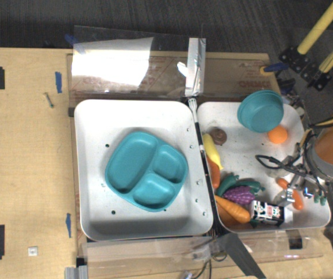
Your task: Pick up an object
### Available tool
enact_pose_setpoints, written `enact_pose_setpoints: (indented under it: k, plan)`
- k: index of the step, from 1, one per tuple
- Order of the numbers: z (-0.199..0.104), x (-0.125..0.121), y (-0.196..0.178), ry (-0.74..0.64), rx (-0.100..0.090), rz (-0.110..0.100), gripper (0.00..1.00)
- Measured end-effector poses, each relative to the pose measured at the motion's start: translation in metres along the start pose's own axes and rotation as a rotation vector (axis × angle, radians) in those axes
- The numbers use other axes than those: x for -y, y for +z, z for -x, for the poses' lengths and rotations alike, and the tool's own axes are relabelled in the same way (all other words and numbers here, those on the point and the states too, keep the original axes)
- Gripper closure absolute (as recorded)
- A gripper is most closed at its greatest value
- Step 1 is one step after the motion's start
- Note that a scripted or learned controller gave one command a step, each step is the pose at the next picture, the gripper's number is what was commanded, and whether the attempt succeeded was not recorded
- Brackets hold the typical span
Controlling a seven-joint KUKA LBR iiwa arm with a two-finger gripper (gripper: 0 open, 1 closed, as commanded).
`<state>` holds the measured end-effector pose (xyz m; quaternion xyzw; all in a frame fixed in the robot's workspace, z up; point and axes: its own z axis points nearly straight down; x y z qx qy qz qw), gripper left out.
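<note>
The gripper (299, 182) hung at the right bin's (233, 116) four o'clock edge; its opening could not be told. Grapes (242, 194), carrot (233, 209) and banana (211, 150) lay toward eight, a teal bowl (262, 110) at twelve.

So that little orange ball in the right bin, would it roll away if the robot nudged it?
Probably. The orange ball looks round and smooth, so a nudge would likely send it rolling. It sits right beside the teal bowl, which might stop it on that side. Its smooth surface may also slip from a pinch.
</note>
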<state>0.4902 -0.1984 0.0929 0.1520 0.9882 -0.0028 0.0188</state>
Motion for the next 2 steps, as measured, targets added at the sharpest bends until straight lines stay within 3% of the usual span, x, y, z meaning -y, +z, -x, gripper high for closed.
enact_pose_setpoints:
  k: [1,2]
  plan:
    - [-0.0021,-0.0007,0.0014,0.116,-0.005,-0.001,0.0]
    - [-0.0022,0.0,0.0015,0.133,-0.006,-0.001,0.0]
